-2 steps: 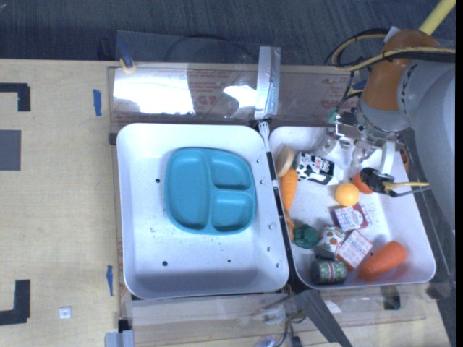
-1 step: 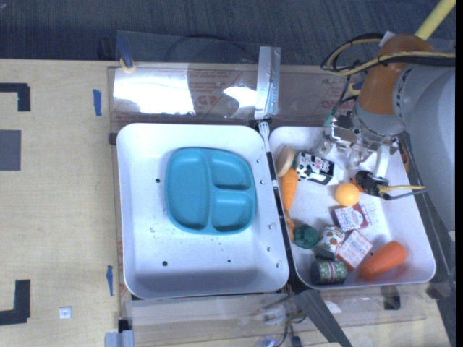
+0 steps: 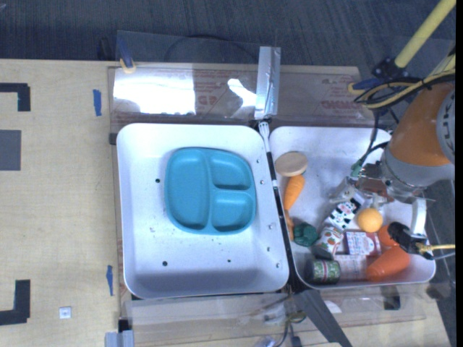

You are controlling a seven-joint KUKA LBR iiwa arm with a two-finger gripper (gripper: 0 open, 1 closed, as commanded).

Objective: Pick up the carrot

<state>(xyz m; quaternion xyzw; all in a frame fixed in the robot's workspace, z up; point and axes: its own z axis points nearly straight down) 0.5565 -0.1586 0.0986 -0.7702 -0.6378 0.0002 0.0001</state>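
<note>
Arm bends over right bin, pincer seemingly above carrot.

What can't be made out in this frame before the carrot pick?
- Pincer: open or shut is unreadable in the camera view; the wrist and cables cover it.
- Arm: cut off by the right edge.
- Carrot: its lower tip is hard to separate from the bin wall and the green toy.
- Small can and packet: labels too small and blurred to read.
</note>
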